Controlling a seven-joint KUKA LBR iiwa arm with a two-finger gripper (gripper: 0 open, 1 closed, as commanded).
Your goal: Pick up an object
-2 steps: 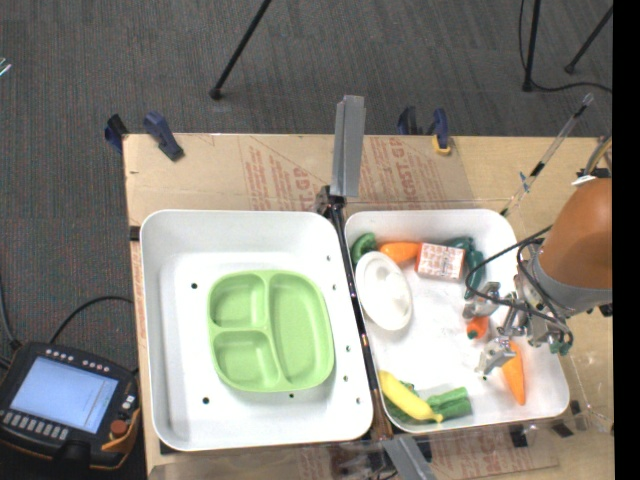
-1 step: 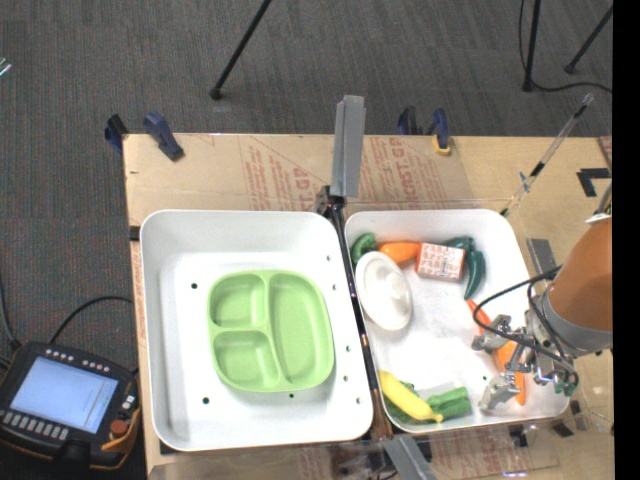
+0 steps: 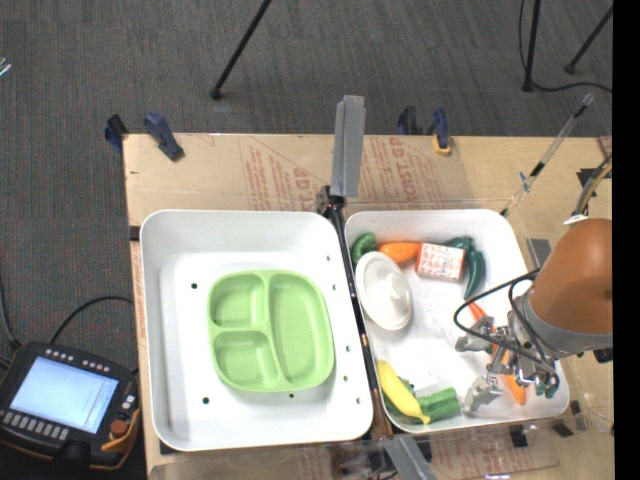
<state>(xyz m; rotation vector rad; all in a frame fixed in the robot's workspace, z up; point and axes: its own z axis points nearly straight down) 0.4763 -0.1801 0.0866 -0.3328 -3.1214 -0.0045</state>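
Note:
My gripper hangs low over the near right corner of the right bin, open, its two metal fingertips spread apart with bare bin floor between them. A small orange piece lies just right of the fingers, partly hidden by the wrist. A yellow banana and a green vegetable lie to the gripper's left at the bin's front. Farther back sit a white bowl, an orange carrot, a red-and-white carton and a dark green pepper.
The left bin holds a light green divided plate. A grey upright post stands behind the gap between the bins. Cables loop beside the wrist. A teach pendant lies off the bench at lower left.

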